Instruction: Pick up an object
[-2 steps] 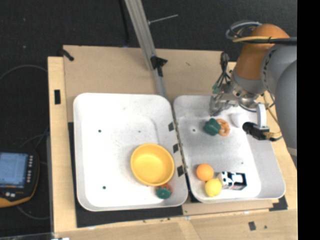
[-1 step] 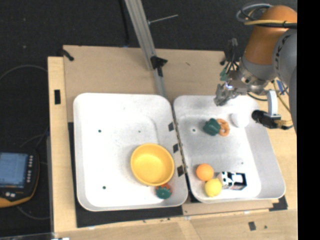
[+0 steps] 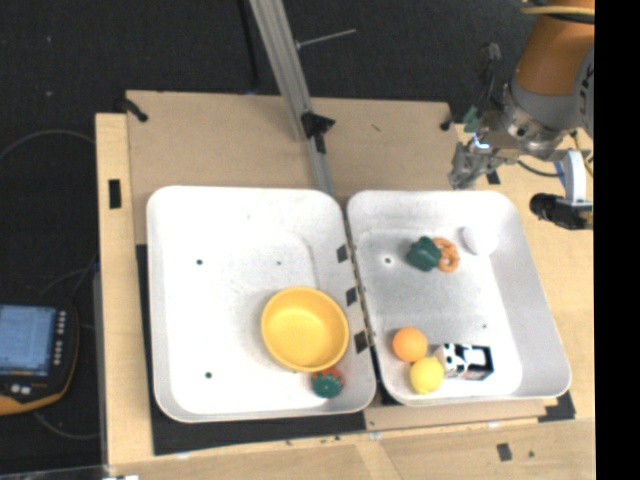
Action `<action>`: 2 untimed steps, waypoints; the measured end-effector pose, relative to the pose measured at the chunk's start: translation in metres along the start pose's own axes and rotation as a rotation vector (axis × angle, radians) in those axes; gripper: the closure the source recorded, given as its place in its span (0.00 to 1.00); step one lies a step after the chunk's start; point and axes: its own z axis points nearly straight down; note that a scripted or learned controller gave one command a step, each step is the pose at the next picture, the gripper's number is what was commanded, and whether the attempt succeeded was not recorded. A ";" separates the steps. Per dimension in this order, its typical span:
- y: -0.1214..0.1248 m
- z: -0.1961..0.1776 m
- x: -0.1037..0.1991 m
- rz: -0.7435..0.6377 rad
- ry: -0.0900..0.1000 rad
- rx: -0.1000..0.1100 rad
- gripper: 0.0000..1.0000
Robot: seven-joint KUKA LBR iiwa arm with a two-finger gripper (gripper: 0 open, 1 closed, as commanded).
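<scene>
My gripper (image 3: 470, 173) hangs above the far edge of the right bin (image 3: 530, 298), with nothing seen between its fingers. In that bin lie a green block (image 3: 424, 254) touching a small orange ring (image 3: 448, 256), a white egg-like object (image 3: 470, 239), an orange ball (image 3: 408, 344), a yellow lemon (image 3: 426, 375) and a black-and-white box (image 3: 468, 361). The left bin (image 3: 200, 268) holds a yellow bowl (image 3: 304, 328) and a small green and red toy (image 3: 327, 382) by its near rim.
A grey metal post (image 3: 285, 63) slants up from behind the bins' shared wall. A tablet-like pendant (image 3: 30, 353) lies off the bench at the left. Bare brown bench surrounds both bins.
</scene>
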 end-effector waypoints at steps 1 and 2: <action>0.001 -0.016 0.000 -0.002 0.002 0.007 1.00; -0.012 -0.003 0.043 0.000 0.001 0.007 1.00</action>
